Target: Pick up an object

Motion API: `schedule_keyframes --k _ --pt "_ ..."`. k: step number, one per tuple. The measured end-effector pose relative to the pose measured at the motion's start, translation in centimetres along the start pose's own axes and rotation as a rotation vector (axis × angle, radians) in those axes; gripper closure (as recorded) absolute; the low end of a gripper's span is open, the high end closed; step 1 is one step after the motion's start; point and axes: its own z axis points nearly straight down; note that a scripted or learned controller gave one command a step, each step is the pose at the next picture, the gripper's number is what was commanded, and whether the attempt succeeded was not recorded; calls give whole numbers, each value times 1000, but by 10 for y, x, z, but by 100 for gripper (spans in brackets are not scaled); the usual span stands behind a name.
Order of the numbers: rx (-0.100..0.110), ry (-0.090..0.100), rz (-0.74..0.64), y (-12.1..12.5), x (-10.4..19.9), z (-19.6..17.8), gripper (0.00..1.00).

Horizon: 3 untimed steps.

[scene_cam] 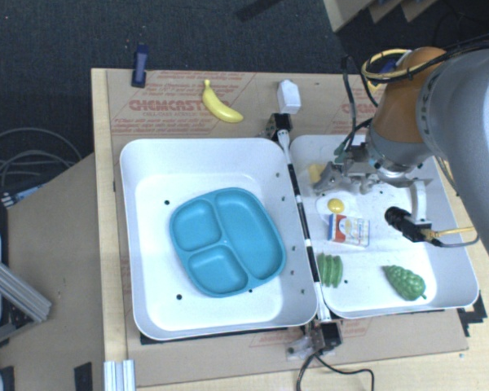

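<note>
My gripper [347,177] hangs over the back part of the right bin [452,243], under the grey wrist with the orange band. Just left of it a small yellow piece [316,172] lies by the bin's wall. Below the gripper sits a fried-egg toy [336,206], and in front of that a small white packet with red and blue print [347,230]. A green ridged vegetable [331,270] and a green leafy bunch [405,282] lie near the front of that bin. I see nothing held in the gripper.
The left bin [147,177] holds a blue divided plate [226,241]. Behind the bins, on the bench, lie a yellow banana [220,104], a small white block [288,96] and a small blue item [139,63].
</note>
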Motion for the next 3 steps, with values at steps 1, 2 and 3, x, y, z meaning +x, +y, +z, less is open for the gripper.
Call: schedule_keyframes --k 1,2,3 --pt "7 3 4 -35 -4 11 0" --pt "7 3 4 -56 -2 11 0" --pt "4 3 3 -55 -2 0 100"
